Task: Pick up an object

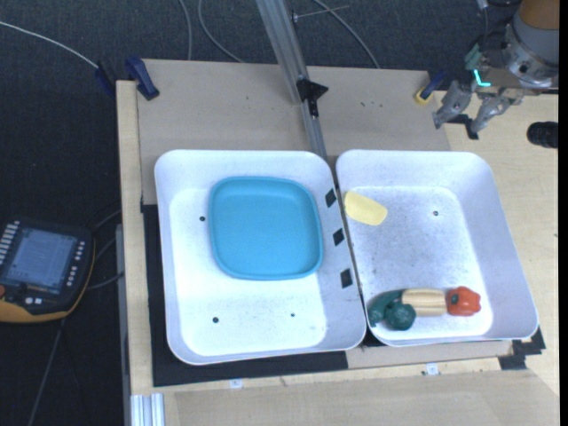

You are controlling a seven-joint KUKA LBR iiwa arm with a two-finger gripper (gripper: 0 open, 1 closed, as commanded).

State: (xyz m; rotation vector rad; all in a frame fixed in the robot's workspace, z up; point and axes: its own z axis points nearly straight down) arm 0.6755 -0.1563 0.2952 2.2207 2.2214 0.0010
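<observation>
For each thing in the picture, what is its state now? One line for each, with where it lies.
hand: open, holding nothing, above the bench beyond the right bin
blue plate: lying flat in the left bin
yellow piece: lying flat, right bin, upper left part
green object: right bin, near edge, touching the tan object
tan object: lying between green and red
red object: right bin, near edge

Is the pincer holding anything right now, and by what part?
Nothing. The pincer hangs open above the bench, beyond the right bin, with nothing between its fingers.

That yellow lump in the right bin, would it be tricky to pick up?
Probably. The yellow piece looks flat and low, giving the claw little to pinch. It seems smooth, so it may slide across the right bin. It looks light.
</observation>
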